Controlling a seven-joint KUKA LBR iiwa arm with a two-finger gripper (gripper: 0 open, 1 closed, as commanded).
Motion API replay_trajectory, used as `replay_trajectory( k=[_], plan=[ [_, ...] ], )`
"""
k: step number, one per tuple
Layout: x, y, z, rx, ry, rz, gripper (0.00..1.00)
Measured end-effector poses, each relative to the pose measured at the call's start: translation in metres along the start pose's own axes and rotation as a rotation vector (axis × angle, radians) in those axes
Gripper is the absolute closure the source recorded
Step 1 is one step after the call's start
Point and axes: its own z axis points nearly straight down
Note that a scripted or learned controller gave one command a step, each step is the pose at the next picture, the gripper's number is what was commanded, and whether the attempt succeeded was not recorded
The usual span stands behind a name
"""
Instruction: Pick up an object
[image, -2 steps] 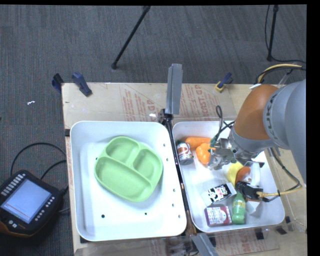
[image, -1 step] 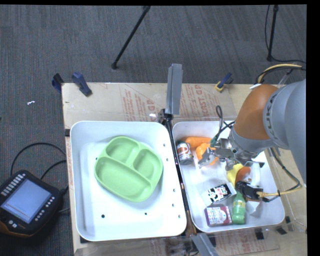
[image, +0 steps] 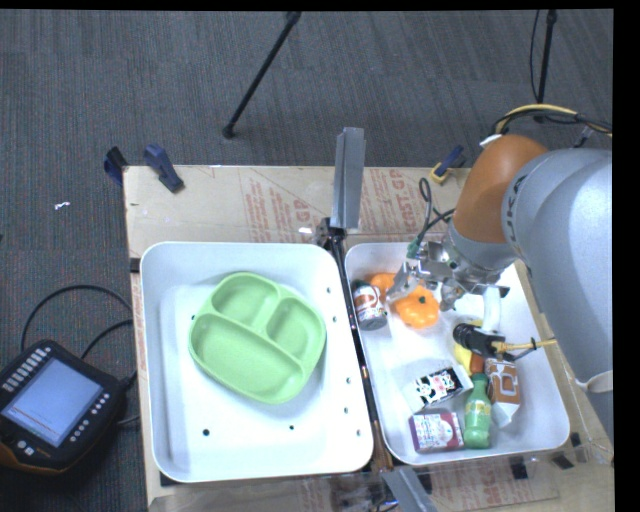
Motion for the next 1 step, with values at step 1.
replay_trajectory(
  k=[1],
  plan=[
    [0.0371,-0.0292,-0.1004,-0.002,0.0,0.101,0.0]
  ],
)
